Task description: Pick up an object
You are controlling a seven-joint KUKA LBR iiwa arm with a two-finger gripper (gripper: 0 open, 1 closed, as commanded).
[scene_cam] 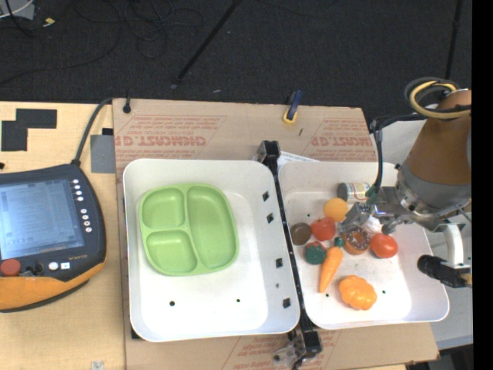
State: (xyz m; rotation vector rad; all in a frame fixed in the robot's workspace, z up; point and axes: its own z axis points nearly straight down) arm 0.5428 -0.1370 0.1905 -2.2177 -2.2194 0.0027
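nearest the camera, the front rims of two white bins sit on a cardboard sheet (231, 129) spread over the worktop (46, 338). the right bin (416, 307) holds toy food: an orange pepper-like piece (357, 292) at the front, a carrot (330, 267) lying tilted just left of it, a small green piece (314, 253) touching the carrot's top, a red tomato (384, 245) to the right, then a brown round piece (300, 232), a red piece (323, 228) and a yellow ball (336, 209) farther back. the hand (360, 223) hangs low among these, over a brownish round item (356, 242) between carrot and tomato; whether its fingers are spread or closed on anything cannot be told. the grey arm (439, 160) enters from the right. the left bin (154, 299) carries a green divided plate (188, 229) with three compartments. at far left lies a control pendant (46, 233) with a lit screen whose text is too small to read. beyond the bins the cardboard bears red printing, seen upside down and not clearly legible, and a blue-and-yellow clamp (292, 107) grips its back edge.
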